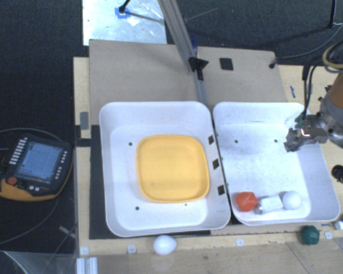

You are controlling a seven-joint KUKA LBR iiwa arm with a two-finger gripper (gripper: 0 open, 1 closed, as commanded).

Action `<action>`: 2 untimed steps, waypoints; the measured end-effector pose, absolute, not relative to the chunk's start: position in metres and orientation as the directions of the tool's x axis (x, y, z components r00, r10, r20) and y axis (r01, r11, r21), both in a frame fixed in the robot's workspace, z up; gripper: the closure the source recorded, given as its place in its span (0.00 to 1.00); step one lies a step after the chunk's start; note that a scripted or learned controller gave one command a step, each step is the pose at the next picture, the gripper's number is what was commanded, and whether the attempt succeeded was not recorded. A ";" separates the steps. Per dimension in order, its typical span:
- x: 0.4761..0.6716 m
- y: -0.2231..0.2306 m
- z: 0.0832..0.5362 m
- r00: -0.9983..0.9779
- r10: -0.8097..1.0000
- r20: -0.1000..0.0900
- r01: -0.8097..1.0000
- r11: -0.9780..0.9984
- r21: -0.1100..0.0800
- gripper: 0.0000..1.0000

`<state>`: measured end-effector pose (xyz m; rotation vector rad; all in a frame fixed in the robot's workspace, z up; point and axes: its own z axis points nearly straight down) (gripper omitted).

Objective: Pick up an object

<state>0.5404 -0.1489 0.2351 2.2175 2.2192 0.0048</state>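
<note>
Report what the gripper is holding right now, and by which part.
Nothing is seen held. The gripper hangs above the right bin near its far right side, well apart from the red object and white object at the near edge.

Red rounded object (246, 201): near front-left corner of right bin (263, 153). White oblong item (270, 204): lying flat, just beside it. White ball (291, 200): touching that item's far end. Yellow square plate (173, 168): flat, centred in left bin (117, 153).
</note>
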 end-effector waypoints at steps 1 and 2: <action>0.531 -0.100 0.225 -0.004 1.000 0.001 1.000 0.004 0.000 1.00; 0.521 -0.058 0.226 -0.004 1.000 0.001 1.000 0.004 0.000 1.00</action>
